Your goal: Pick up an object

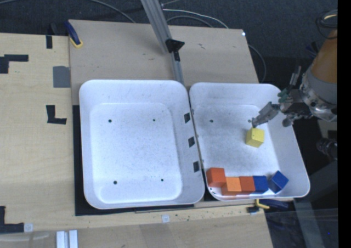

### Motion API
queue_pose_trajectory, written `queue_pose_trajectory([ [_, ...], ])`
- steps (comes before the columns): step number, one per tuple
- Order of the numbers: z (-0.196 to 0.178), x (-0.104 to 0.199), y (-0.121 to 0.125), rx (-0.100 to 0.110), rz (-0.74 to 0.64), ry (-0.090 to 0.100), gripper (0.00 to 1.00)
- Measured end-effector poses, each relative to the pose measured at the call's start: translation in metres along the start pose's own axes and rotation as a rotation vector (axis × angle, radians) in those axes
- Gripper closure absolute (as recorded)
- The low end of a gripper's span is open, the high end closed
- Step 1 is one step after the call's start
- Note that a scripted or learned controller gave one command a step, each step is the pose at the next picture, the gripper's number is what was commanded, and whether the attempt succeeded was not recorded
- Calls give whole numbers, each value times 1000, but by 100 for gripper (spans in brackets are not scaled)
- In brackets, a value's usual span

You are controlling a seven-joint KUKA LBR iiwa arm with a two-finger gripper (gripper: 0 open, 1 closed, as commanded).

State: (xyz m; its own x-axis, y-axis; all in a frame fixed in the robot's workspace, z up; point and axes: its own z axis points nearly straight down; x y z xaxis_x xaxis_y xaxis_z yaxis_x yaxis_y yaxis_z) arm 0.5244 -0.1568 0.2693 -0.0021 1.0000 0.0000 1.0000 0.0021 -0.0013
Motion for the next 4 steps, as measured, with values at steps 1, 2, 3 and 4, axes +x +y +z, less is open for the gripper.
queue_pose_trajectory([
  [1, 130, -24, 18, 7, 2, 1, 0],
  [2, 180, -9, -11, 4, 2, 0, 0],
  [3, 177, -13, 69, -6, -2, -1, 0],
  [4, 168, -13, 66, 2, -1, -1, 100],
])
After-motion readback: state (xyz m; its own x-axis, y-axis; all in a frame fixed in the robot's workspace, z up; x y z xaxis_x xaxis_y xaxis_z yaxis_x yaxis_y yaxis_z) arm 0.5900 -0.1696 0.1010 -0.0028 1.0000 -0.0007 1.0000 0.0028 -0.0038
